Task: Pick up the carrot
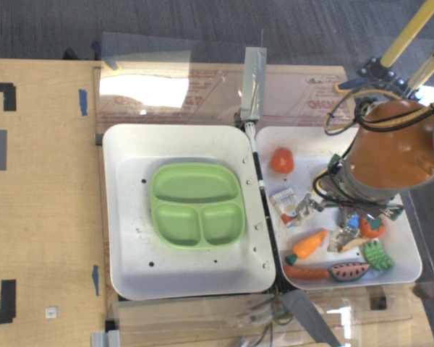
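Note:
The carrot (309, 245), small and orange with a green tip, lies in the right bin (412, 266) near its front. My gripper (323, 224) hangs under the orange wrist band, just above and to the right of the carrot. Its fingers (302, 209) stand open and apart, with nothing between them. The carrot is not held.
Around the carrot lie a red sausage-like piece (307, 272), a watermelon slice (347, 271), a green toy (377, 255), a red tomato (372, 228) and a white packet (282, 197). An orange-red fruit (281, 160) sits farther back. The left bin (123, 266) holds a green divided plate (197, 203).

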You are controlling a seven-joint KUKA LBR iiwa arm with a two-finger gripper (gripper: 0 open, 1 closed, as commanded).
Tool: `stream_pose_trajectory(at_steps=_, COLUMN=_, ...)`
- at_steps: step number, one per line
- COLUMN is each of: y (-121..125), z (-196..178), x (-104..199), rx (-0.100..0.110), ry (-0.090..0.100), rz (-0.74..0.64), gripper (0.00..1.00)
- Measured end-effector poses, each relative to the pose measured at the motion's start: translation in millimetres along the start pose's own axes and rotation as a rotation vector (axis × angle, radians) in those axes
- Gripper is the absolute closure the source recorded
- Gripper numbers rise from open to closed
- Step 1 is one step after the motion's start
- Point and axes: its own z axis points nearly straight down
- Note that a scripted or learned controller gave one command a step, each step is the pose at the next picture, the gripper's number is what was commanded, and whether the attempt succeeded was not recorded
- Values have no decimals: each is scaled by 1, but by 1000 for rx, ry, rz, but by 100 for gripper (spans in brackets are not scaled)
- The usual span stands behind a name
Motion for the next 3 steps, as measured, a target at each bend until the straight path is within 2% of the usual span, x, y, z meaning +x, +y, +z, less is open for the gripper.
stream_pose_trajectory(at_steps=1, y=22, z=17, x=25, rx=4, ry=-4, rz=63, gripper=0)
stream_pose_trajectory(at_steps=2, y=24, z=17, x=27, rx=8, ry=-7, rz=-245, gripper=0)
stream_pose_trajectory(at_steps=3, y=29, z=17, x=32, rx=6, ry=-6, rz=-259, gripper=0)
